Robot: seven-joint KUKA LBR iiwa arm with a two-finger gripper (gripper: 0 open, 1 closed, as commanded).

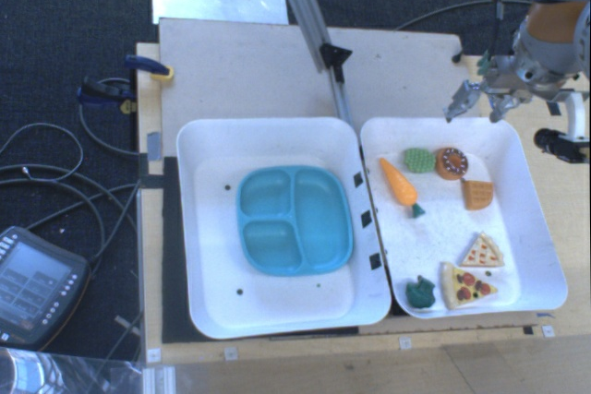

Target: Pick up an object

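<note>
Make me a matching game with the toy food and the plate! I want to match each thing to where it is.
Things:
1. blue plate
2. carrot
3. donut
4. broccoli

Places:
A. near corner of the right bin, beside the pizza slice
B. middle of the left bin
C. far part of the right bin, beside the green round toy
D. slanted along the right bin's left side

Pairs: 1-B, 2-D, 3-C, 4-A

Toy foods lie scattered in the right bin.
</note>
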